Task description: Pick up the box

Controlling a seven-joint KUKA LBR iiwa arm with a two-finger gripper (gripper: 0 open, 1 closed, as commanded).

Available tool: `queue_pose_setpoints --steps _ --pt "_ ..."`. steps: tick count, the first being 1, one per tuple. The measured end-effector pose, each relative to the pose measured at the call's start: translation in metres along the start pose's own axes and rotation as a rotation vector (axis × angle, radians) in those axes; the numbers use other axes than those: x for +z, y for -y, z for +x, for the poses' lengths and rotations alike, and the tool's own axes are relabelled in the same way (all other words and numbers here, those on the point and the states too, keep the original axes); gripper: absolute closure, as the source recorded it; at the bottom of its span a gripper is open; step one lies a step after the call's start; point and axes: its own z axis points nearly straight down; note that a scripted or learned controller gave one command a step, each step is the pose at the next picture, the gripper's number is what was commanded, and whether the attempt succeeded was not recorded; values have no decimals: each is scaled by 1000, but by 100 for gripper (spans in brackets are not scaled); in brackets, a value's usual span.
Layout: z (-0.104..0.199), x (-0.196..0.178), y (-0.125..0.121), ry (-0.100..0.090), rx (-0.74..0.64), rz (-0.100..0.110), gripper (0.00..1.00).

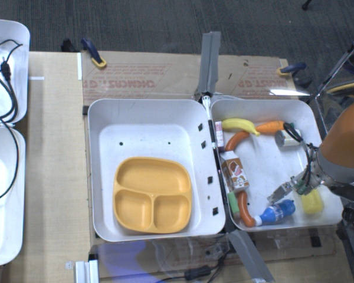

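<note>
Pincer point(281, 191) hangs low inside the right bin point(310, 114), fingers slightly apart with nothing between them. Well to its left the box point(235, 174), brown with a picture on top, lies against the bin's left wall. Just below the pincer lies a blue bottle point(278, 213); just to its right, a yellow block point(312, 202). Far to its left, the other bin holds a yellow divided plate point(153, 194).

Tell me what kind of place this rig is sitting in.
Most likely a robotics lab bench, not a kitchen: two white bins sit on a clamped cardboard sheet, one holding a yellow divided tray, the other toy food and a small box, with loose cables at the left.
</note>
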Motion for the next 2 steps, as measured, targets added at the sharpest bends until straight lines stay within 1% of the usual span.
queue_pose_setpoints --steps 1,2 --pt "47 6 -22 2 -3 -2 0" --pt "-4 5 -86 6 132 -3 0"
